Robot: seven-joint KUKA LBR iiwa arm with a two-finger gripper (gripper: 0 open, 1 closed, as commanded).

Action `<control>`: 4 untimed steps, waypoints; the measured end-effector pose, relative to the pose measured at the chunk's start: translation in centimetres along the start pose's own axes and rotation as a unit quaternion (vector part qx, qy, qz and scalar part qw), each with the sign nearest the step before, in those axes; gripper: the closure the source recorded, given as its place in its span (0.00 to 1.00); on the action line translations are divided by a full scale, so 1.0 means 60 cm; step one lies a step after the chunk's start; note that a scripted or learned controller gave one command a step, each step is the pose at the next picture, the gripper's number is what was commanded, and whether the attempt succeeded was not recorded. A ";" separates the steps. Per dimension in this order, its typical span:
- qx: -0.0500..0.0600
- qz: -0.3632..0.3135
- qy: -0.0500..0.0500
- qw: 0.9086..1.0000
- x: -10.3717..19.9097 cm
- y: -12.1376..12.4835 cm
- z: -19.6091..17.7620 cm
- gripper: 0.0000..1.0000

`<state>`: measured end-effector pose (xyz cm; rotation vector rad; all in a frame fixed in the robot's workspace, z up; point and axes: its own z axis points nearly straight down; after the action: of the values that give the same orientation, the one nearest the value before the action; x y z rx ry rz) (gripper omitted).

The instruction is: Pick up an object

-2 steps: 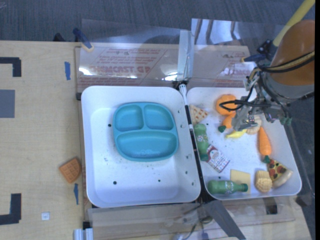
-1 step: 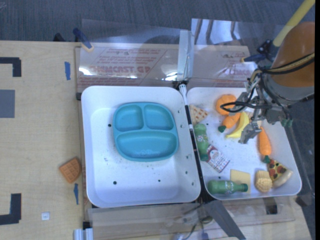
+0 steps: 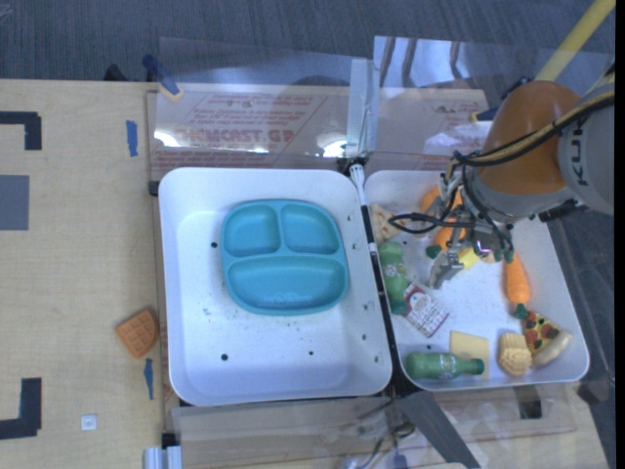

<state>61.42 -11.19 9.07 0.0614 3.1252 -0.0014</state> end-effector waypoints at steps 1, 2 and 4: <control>0.001 -0.001 -0.006 1.000 -0.006 0.002 -0.022 1.00; 0.000 -0.001 -0.006 1.000 -0.005 0.002 -0.020 0.00; 0.000 0.028 -0.006 1.000 -0.064 -0.035 -0.021 1.00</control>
<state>65.15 -13.45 10.37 0.1487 3.1109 -0.0015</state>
